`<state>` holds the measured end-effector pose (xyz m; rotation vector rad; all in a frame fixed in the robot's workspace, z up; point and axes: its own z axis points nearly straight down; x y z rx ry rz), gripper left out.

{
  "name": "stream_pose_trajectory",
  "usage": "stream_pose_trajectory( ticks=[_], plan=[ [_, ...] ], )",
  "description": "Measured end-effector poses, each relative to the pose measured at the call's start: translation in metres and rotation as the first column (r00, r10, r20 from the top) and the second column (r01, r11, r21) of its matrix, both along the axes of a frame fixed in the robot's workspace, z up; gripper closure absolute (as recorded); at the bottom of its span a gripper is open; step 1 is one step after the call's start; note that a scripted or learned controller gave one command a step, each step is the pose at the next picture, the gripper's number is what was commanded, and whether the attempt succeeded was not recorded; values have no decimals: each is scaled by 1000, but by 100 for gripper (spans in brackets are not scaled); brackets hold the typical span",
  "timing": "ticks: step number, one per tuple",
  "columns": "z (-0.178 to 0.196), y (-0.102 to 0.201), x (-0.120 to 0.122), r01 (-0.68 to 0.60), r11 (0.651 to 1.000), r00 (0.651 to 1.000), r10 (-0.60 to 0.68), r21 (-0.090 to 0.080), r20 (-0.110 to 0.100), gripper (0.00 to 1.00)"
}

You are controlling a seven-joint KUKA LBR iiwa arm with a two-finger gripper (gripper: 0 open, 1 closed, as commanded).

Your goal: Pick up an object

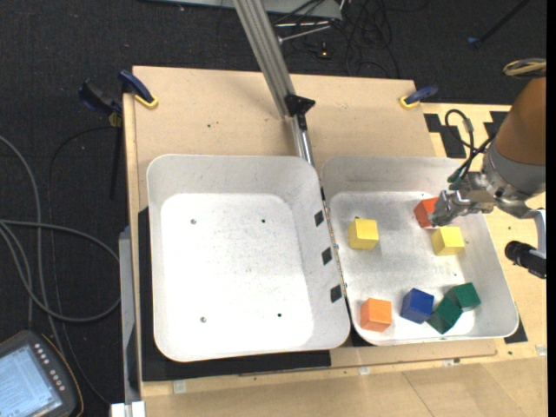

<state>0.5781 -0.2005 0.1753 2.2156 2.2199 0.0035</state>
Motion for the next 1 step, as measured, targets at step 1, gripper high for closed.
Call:
stream_pose_trajectory(
  ticks=[1],
  plan=[
    [54,0,2,-1,1000,1000,1,-1,2,100]
  ],
)
